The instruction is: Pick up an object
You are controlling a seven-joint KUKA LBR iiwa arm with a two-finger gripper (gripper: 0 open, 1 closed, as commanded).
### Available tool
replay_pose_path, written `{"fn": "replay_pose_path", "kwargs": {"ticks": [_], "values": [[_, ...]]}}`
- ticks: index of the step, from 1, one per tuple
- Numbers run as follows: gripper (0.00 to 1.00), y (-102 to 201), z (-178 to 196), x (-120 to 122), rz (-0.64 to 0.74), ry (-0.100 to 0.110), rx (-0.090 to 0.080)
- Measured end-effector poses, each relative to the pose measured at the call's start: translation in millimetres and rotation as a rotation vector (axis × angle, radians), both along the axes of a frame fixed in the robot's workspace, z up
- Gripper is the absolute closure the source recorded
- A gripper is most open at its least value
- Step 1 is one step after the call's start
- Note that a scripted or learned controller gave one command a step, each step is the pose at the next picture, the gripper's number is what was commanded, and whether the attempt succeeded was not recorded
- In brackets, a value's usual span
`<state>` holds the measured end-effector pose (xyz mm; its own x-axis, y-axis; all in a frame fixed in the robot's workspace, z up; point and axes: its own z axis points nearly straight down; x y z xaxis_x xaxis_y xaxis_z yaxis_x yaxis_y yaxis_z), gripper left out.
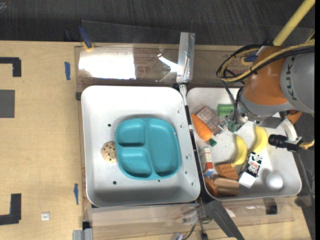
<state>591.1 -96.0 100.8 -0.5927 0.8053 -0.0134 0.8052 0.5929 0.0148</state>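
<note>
- Wooden bench (35, 134) carries two white bins, the left bin (95, 109) and the right bin (295, 176).
- Teal divided plate (148, 147) sits in the left bin, a cookie (108, 152) touching it.
- The gripper (234, 123) hangs over the right bin near a yellow banana (241, 150) and an orange carrot (202, 128); I cannot tell its opening.

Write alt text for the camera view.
A grey and orange arm lowers its tool into the right bin, among a banana, carrot and other toy food. The left bin holds a teal divided plate and a cookie.
</note>
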Motion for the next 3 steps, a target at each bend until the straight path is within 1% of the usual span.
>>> {"fn": "replay_pose_path", "kwargs": {"ticks": [1,2,3], "values": [[1.00,79.0,169.3,-21.9,0.144,0.005,0.001],[1.00,67.2,86.6,-110.5,0.347,0.022,-0.001],[1.00,99.8,83.6,-111.1,0.265,0.021,0.001]]}}
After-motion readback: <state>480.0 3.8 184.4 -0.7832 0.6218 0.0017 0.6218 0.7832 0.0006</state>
